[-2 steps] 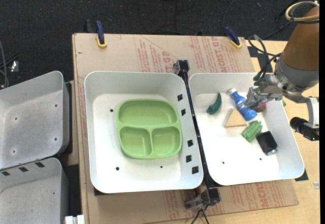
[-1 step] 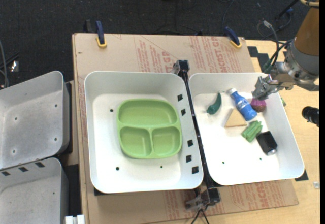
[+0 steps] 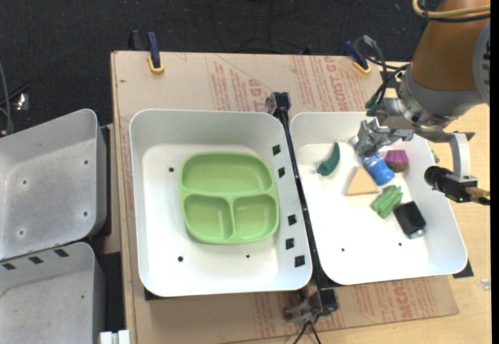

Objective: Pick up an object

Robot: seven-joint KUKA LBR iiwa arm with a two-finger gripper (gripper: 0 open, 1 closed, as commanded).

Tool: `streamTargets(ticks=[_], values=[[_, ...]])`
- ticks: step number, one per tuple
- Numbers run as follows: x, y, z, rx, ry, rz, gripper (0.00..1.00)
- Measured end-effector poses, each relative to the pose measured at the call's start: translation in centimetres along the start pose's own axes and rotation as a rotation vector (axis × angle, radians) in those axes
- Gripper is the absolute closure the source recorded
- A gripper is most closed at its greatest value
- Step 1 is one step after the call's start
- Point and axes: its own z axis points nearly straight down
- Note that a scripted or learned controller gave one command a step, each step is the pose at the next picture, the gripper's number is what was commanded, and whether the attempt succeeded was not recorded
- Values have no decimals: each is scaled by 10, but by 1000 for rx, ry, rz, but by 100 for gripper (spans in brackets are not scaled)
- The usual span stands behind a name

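Pincer (image 3: 373, 146) over blue cylinder (image 3: 380, 169) in right bin (image 3: 437, 257); grip state unclear.

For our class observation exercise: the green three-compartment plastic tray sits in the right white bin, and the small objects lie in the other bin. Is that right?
Not quite. The camera view shows the green three-compartment plastic tray in the left white bin; the small objects lie in the right white bin.
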Motion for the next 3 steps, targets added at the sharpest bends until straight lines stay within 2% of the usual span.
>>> streamTargets(ticks=[1, 2, 3], values=[[51, -5, 0, 1, 0, 0, 100], [98, 9, 3, -1, 0, -1, 100], [141, 4, 12, 2, 0, -2, 100]])
